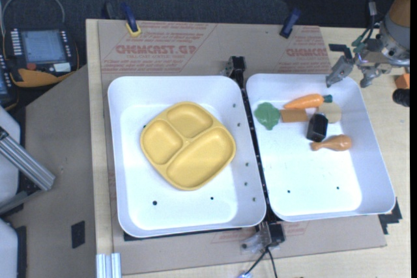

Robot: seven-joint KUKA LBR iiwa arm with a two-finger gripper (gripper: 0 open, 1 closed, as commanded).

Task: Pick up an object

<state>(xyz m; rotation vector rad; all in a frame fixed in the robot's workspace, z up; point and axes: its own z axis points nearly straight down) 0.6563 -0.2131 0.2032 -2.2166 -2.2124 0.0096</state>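
Hand (352, 73): fingers spread apart, holding nothing, above right bin's (326, 195) far edge.
Table (195, 49): brown board with red print, two clamps.
Room: dark carpet; control pad (40, 52) far left.

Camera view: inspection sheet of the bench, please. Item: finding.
Surface: cardboard-covered bench with printed lettering, bearing left bin and right bin.
Job's things: in right bin, toy carrot, green broccoli-like toy, black block, toy drumstick, pale piece, clustered at the far end.
Clutter: yellow divided plate in left bin.
Grippers: gripper open, above right bin's far right corner, holding nothing.
Cables: wires at near edge between bins.
Surroundings: teach pendant on the left; blue clamps at far edge.
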